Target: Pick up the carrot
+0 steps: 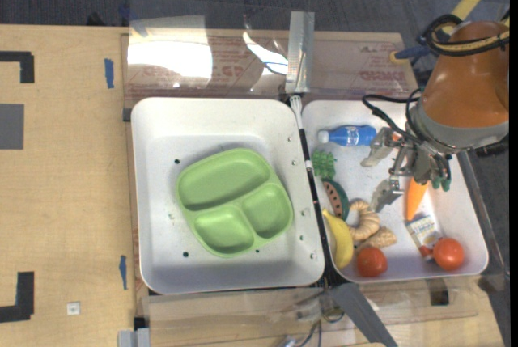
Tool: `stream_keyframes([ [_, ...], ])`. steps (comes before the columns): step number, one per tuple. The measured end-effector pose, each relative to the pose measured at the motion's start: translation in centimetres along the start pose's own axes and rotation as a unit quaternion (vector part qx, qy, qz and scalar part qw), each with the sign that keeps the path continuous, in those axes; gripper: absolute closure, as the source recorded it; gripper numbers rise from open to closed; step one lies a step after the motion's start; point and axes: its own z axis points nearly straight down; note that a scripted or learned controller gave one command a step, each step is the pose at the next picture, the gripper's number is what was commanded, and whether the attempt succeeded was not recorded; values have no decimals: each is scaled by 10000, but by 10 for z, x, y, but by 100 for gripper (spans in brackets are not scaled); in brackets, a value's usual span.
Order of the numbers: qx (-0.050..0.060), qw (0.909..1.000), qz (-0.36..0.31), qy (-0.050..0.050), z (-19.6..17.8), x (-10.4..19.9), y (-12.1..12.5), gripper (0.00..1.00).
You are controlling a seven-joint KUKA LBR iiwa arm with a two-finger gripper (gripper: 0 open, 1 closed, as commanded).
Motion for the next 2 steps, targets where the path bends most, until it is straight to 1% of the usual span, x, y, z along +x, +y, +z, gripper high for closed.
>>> stream_keyframes([
  [1, 12, 9998, 204, -32, 88, -38, -80, 0],
  [2, 8, 10000, 0, -32, 90, 1, -98, 0],
])
